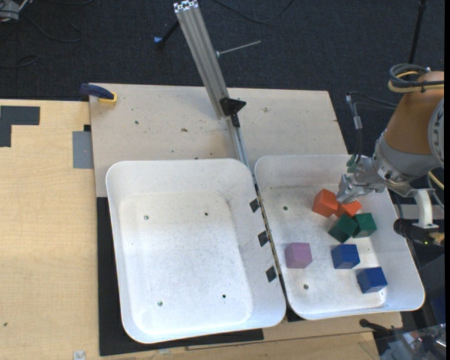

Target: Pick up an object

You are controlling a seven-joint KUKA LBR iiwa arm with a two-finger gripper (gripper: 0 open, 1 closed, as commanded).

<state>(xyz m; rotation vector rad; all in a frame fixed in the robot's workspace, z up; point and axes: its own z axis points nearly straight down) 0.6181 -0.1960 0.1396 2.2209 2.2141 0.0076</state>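
Note:
The right bin [292, 178] holds several small blocks. An orange block [325, 202] lies near its middle, with a second orange piece [350, 208] just right of it. Two green blocks [344, 229] [365, 223] sit below them. Two blue blocks [346, 256] [372, 279] lie toward the front right, and a purple block [298, 255] sits apart to the left. My gripper [349, 191] reaches in from the right and hangs low over the orange blocks, its tip right at their upper edge. I cannot make out a block between its fingers.
The left bin [135, 178] stands beside the right one, with black clips [262, 238] along the shared rim. A slanted aluminium post [204, 55] rises behind the bins. A blue-and-yellow clamp [99, 92] rests at the board's far left corner.

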